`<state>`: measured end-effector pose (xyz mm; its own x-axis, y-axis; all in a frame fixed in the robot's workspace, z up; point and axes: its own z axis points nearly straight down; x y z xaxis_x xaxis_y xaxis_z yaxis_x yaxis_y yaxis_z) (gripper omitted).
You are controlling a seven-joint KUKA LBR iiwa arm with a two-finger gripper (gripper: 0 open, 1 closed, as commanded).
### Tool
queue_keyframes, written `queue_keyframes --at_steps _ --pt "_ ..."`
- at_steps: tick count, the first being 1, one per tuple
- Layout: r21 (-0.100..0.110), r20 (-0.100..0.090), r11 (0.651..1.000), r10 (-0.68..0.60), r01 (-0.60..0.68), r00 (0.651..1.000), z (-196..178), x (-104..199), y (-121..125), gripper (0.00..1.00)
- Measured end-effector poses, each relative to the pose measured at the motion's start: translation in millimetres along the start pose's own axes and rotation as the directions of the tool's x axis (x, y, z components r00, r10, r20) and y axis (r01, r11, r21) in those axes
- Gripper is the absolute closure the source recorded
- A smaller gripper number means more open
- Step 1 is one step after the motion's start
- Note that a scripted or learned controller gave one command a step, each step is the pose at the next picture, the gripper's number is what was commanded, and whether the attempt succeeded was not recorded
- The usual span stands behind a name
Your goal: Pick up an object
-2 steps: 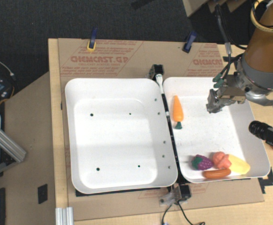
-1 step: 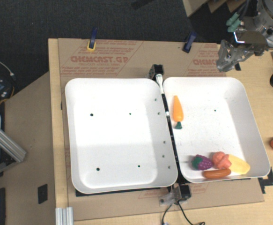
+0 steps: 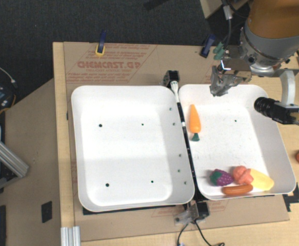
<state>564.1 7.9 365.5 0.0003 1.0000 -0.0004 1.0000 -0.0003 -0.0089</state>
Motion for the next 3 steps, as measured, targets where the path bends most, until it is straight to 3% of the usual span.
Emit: queue_keyframes --at_steps 1,2,3 --pt "-0.025 0.001 1.000 -0.001 0.001 1.000 -111 -13 30 1.00" --pt "-0.020 0.003 1.000 0.004 -0.004 1.000 -174 -71 27 1.00" --pt "0.001 -0.002 1.000 -0.006 0.006 1.000 -69 -16 68 1.00"
